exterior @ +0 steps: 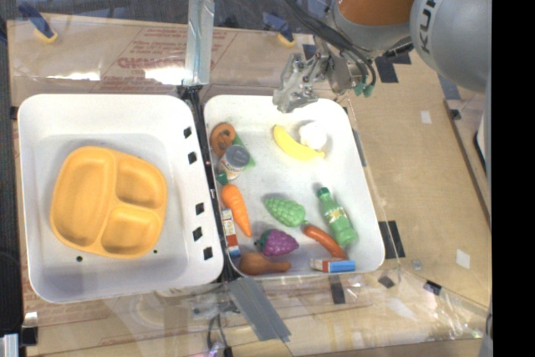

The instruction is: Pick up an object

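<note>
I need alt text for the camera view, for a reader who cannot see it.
The gripper hovers at the far edge of the right bin, which holds toy food including a banana and a carrot. The left bin holds a yellow divided tray.

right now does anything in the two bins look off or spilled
Nothing looks spilled or damaged. The toy foods lie loose in the right bin, several crowded against its left wall, such as the carrot. The yellow tray sits flat in the left bin.

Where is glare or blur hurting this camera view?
Camera view: glare streaks the clear plastic sheet behind the left bin; the gripper looks slightly soft at the right bin's far rim; the toys, like the banana, stay sharp.
</note>
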Controlling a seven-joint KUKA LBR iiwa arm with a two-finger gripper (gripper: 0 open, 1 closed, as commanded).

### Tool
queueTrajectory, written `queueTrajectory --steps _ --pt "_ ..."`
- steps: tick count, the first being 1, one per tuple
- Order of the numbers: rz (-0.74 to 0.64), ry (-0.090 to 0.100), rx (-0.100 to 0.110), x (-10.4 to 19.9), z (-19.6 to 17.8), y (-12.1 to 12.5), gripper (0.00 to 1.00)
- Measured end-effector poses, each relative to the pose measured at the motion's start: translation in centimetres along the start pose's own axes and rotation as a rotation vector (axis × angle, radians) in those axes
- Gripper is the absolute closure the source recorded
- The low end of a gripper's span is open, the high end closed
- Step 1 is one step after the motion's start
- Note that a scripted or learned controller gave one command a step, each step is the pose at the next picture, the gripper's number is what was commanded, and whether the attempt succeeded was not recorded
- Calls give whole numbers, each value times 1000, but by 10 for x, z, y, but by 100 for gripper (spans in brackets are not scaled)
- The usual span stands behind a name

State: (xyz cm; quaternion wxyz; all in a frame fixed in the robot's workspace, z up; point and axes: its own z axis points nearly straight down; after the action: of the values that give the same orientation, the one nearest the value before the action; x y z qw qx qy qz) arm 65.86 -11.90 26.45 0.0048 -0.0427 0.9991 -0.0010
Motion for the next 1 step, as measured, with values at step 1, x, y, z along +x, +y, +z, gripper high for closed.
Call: queueTrajectory --steps 1 --pt "-231 5 -1 4 -18 -38 100"
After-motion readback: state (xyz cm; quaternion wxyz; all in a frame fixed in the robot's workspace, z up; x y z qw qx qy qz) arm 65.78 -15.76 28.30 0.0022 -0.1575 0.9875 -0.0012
